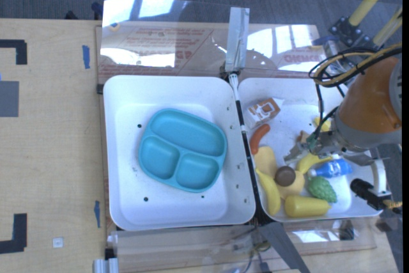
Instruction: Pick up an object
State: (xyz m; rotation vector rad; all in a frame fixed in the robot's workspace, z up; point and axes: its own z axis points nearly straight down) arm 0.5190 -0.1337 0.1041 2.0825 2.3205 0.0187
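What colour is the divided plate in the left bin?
Light blue; the divided plate shows plainly in the camera view.

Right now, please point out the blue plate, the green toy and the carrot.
Blue plate [182, 149], camera view, middle ridge where compartments meet.
Green toy [321, 188], camera view, its bumpy middle.
Carrot [258, 138], camera view, middle of its orange body.

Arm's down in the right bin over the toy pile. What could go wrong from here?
1. The gripper sits amid crowded items: a yellow plastic banana, brown round toy and blue bottle lie close together, so it may nudge or pinch several.
2. The green bumpy toy and yellow oblong piece lie near the right white bin's rim; a push could wedge them there.
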